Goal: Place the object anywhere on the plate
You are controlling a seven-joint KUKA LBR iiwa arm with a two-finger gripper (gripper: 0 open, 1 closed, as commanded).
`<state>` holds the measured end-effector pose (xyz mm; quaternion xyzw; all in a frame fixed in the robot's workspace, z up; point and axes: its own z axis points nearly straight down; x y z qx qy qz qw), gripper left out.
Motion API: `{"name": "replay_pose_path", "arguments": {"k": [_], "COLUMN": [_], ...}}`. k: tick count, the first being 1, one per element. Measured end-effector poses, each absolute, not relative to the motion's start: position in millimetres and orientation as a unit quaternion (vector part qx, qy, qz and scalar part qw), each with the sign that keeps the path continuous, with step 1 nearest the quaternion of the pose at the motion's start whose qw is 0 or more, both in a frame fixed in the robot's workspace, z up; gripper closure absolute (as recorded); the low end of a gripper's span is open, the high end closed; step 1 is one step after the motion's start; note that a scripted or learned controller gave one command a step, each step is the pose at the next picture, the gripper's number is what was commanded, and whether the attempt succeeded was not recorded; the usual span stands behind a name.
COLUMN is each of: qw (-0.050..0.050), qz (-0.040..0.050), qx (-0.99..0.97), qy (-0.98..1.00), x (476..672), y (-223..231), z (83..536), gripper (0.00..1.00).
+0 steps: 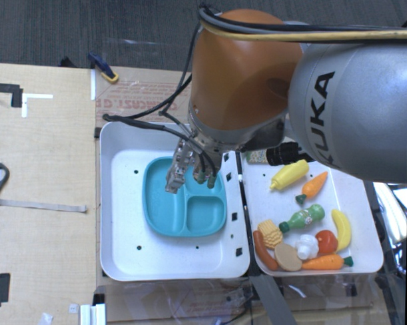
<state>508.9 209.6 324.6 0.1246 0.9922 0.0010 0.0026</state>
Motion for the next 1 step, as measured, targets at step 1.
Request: {"name": "replay_pose_path", "arguments": {"k": [1], "qw": [0.002], "qz": [0.0010], "qx": [0.125], "qy": [0.992], "x": [508.9], "y": [209.5], "z": [324.6], "gripper": [0.00]}}
